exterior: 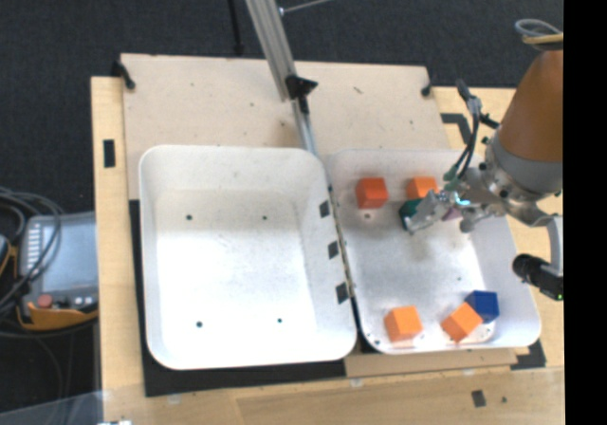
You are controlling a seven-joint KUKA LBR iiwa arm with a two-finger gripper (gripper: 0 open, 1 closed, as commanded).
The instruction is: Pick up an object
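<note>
Orange-banded grey arm (pixel 531 129) hangs over the right bin (pixel 427 262) on the counter (pixel 218 101).

Its gripper (pixel 422 214) sits low among hard, matte cubes: one orange block (pixel 372 193) just to its left, another (pixel 420 188) partly hidden behind it; whether it is apart or clamped cannot be told. Two more orange blocks (pixel 403 323) (pixel 462 322) and a blue block (pixel 484 304) lie near the front rim. The left bin (pixel 237 252), smooth white plastic, lies alongside.

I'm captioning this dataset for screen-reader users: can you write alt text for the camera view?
A robot arm's gripper hangs over the right white bin, which holds four orange blocks and one blue block. The left white bin sits beside it on a wooden bench.
</note>
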